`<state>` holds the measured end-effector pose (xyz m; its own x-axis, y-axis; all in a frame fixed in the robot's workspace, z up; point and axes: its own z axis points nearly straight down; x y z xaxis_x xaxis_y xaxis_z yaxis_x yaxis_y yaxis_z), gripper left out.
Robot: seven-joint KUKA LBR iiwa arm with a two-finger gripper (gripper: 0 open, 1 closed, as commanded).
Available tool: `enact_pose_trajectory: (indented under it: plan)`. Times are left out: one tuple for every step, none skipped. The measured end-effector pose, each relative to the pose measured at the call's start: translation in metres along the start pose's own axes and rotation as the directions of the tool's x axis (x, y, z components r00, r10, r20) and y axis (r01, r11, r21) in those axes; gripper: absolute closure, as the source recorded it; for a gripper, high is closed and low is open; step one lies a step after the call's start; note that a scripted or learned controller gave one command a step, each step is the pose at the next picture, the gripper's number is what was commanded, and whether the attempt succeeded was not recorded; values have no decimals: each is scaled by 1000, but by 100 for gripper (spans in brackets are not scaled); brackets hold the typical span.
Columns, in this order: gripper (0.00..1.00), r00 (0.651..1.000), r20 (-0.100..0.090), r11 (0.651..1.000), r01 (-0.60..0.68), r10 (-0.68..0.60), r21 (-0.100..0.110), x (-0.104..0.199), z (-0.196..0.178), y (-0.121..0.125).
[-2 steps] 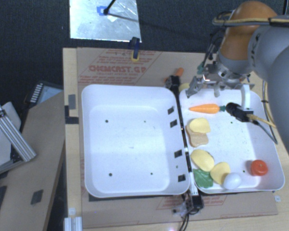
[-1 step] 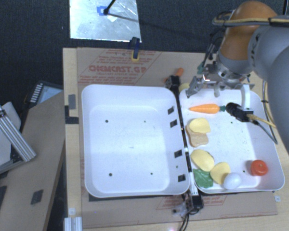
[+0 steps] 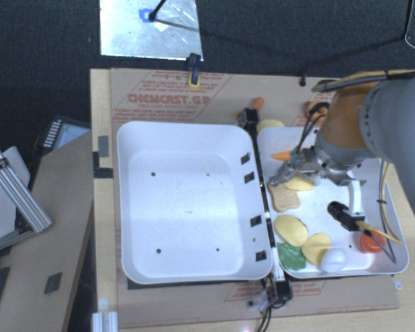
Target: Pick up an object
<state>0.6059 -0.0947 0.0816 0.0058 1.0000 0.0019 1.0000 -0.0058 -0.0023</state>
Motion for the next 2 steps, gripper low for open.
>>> enact_pose_trajectory:
  plan:
    - [100, 1000, 1, 1000, 9, -9, -17, 3, -19, 7]
    - [100, 1000, -2, 1000, 21, -21, -16, 119, -109, 42]
